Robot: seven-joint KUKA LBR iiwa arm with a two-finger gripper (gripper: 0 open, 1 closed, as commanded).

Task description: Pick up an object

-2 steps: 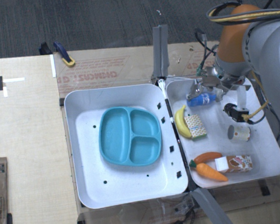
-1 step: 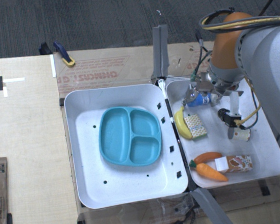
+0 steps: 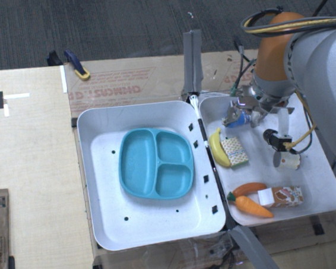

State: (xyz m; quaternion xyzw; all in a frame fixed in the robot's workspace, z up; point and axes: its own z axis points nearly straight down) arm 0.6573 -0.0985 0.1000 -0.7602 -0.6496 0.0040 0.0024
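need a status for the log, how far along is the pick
Nothing looks picked yet: the banana, the carrot and the small carton all lie in the right bin. The gripper is low over that bin's far end. Grasping and lifting remain.

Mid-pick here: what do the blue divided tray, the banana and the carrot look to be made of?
Blue divided tray: likely molded plastic, matte with a soft sheen, uniform colour, rounded compartment ridges. Banana: probably toy plastic, even yellow with a smooth surface. Carrot: probably plastic too, smooth, flat orange, green stub at its end. Soft or hard, I cannot tell.
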